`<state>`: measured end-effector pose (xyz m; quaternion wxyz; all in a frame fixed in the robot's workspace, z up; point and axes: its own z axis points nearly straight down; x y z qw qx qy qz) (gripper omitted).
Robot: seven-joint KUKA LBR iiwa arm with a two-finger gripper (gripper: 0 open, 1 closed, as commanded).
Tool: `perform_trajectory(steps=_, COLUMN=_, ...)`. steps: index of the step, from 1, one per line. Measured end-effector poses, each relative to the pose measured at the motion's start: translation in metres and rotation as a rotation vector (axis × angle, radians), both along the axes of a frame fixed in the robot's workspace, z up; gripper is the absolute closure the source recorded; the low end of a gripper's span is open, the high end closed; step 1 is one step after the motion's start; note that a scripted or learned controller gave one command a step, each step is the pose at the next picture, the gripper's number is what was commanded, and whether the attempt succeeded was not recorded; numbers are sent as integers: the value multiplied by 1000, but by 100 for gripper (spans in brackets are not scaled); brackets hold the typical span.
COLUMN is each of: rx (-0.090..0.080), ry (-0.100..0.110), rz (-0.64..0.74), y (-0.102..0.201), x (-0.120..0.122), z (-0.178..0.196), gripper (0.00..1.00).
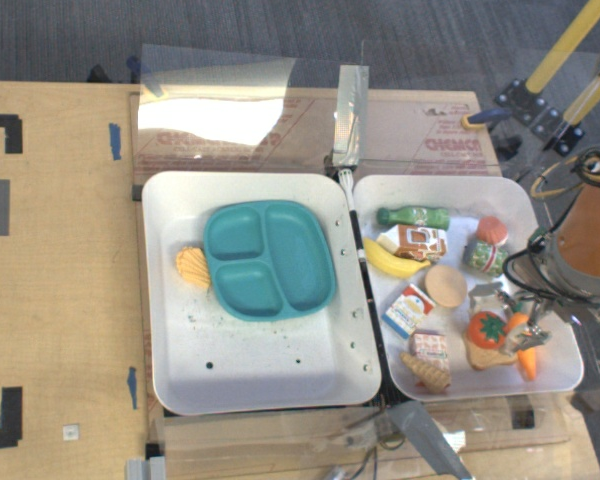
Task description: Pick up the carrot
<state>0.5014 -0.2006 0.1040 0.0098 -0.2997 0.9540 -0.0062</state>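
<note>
The carrot (527, 360) is a small orange piece lying near the front right corner of the right bin (555, 383). It sits beside a tomato (486, 330) that rests on a slice of bread (491, 357). My gripper (521, 318) hangs low over the right bin, just above the carrot's upper end and right of the tomato. The wrist and its dark cables cover part of the carrot's top, so contact cannot be judged.
The right bin also holds a green bottle (412, 216), banana (391, 260), snack box (420, 239), red-lidded can (488, 247), tan disc (445, 288), two small cartons (407, 311) and a cone (427, 371). The left bin holds a teal divided plate (270, 258) and a yellow shell (192, 265).
</note>
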Motion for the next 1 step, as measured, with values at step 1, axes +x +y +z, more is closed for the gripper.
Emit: perform_trajectory(steps=1, rx=5, ry=7, rz=9, y=56, x=6, z=98, gripper=100)
